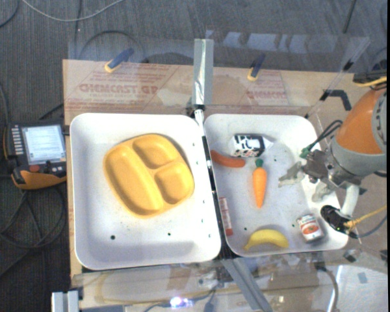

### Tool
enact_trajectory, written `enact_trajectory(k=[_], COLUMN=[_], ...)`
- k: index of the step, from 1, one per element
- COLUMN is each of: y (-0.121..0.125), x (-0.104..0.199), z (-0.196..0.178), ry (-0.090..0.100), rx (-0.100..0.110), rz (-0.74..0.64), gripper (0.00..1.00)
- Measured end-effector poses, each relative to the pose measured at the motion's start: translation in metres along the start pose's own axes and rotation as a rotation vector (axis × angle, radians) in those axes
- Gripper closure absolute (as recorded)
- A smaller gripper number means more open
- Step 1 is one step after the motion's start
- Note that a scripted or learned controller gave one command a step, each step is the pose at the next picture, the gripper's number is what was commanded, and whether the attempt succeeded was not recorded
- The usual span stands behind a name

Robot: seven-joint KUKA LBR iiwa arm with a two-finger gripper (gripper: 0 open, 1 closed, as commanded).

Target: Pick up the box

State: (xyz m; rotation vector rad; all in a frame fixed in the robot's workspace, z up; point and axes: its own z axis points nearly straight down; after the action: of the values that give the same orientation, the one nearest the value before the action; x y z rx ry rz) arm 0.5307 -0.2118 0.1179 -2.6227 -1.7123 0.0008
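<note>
While the end effector (298, 172) hangs over the right bin (292, 127), its grip too unclear to tell, the box (248, 145) lies up and to its left, a carrot (259, 184) just left, a can (309, 227) below it, and a banana (267, 239) lower left.

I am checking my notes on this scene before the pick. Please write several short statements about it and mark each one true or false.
1. The yellow tray lies in the left bin. True.
2. The carrot lies in the left bin. False: it lies in the right bin.
3. The banana lies near the right bin's front edge. True.
4. The gripper holds the box. False: the box lies apart from it, near the bin's back.
</note>
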Motion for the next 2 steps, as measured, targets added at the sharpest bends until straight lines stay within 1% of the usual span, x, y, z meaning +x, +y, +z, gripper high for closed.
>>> enact_trajectory(k=[1,2], y=[0.001,-0.045], x=[0.005,-0.018], z=[-0.079,-0.006], ry=[-0.008,-0.004], rx=[-0.006,-0.001], rz=[0.147,0.175], gripper=[0.0,0.0])
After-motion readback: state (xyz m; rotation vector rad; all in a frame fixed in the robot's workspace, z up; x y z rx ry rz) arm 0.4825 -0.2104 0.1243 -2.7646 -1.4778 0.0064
